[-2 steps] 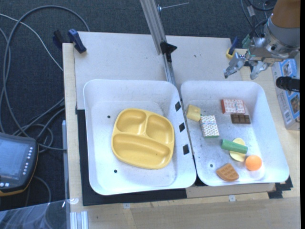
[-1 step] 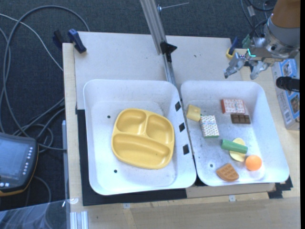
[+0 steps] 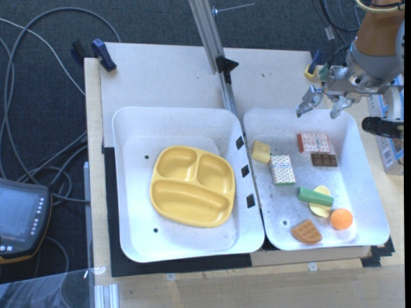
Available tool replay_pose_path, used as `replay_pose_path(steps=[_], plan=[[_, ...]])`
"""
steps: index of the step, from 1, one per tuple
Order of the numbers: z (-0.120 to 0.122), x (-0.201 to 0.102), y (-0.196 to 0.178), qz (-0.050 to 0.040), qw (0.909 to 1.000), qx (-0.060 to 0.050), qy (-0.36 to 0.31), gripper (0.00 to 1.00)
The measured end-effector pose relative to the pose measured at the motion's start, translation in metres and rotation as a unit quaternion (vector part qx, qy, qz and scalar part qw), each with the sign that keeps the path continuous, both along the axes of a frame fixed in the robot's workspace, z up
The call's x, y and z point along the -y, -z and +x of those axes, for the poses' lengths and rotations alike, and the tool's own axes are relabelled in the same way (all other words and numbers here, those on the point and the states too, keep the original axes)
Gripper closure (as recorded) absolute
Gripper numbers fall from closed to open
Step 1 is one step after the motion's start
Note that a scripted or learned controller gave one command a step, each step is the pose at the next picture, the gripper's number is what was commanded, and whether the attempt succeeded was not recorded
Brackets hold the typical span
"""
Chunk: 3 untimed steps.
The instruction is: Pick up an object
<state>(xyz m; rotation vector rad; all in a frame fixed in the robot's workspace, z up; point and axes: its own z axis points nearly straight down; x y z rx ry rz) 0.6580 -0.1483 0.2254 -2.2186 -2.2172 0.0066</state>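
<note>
My gripper (image 3: 319, 108) hangs over the far rim of the right bin (image 3: 366, 165), fingers spread apart and holding nothing. Below it in that bin lie a pink patterned box (image 3: 313, 142), a brown chocolate bar (image 3: 324, 160), a pale yellow block (image 3: 261, 152), a green-dotted white box (image 3: 282, 170), a green stick (image 3: 315, 196) lying across a yellow slice (image 3: 320, 208), an orange ball (image 3: 341, 219) and a brown waffle piece (image 3: 306, 231). The nearest item, the pink box, sits a short way in front of the fingers.
The left bin (image 3: 128, 172) holds a yellow divided plate (image 3: 192, 186). A metal pole (image 3: 205, 18) slants up from between the bins. Cables and a blue clamp (image 3: 103, 53) lie at the far left; boxes stand at the right edge (image 3: 392, 133).
</note>
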Motion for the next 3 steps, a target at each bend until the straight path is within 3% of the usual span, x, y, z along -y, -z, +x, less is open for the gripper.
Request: replay_pose_path(steps=[2,3], plan=[[0.009,0.001,0.099,0.0001,1.0,0.0,0.0,0.0],[0.011,0.001,0.083,-0.0005,1.0,0.004,-0.001,1.0]])
